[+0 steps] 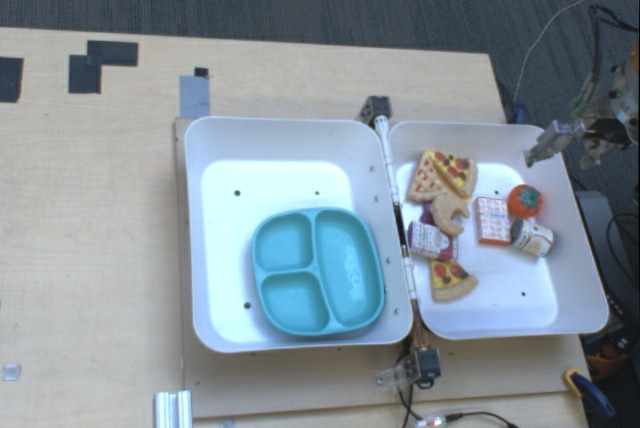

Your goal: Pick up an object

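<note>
- Two white bins side by side on the counter (100, 216): left bin (215, 156) with a blue tray (318, 271), right bin (580, 286) with a cluster of toy food.
- In the right bin: waffle (445, 176) at the top, cookie (450, 213) below it, purple packet (427, 238) to its left, pizza slice (452, 281) at the bottom, pink carton (492, 220), tomato (524, 201), small can (533, 238) lying on its side.
- Hand (548, 142) near the right bin's upper right corner, above the rim, apart from every toy; nothing seen between the fingers; how far open, cannot tell.
- Likely handling: all light, hard plastic, smooth, not fragile.
- Tomato closest to the hand and a little apart from its neighbours; round and slippery, so best pinched across the middle.
- Can prone to rolling; better gripped across its short width.
- Flat pieces such as pizza slice and waffle low to the floor, harder to get fingers around; edges the only hold.
</note>
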`<state>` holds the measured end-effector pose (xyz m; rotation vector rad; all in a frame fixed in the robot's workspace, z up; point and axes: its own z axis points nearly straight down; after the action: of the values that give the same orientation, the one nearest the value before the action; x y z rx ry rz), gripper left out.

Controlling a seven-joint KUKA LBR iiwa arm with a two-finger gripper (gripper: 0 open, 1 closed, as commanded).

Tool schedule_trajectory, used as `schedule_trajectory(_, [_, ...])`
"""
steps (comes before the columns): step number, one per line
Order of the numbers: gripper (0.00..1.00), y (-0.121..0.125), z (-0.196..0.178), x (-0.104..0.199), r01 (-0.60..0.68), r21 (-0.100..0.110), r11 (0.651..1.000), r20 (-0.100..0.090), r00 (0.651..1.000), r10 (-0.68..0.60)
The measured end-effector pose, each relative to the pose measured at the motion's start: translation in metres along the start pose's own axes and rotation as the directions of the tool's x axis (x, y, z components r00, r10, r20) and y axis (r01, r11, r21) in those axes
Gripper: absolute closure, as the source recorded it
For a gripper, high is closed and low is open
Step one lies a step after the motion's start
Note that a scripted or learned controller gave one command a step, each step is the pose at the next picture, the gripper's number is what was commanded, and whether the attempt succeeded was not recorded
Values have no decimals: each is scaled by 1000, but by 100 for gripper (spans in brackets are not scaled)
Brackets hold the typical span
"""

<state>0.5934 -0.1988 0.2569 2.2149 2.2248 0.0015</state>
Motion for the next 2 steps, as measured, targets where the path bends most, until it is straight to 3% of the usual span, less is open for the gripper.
schedule_trajectory(1, [0, -6, 158, -7, -2, -4, 1000, 1, 1000, 2])
schedule_trajectory(2, [100, -4, 146, -6, 0, -11, 1000, 0, 1000, 0])
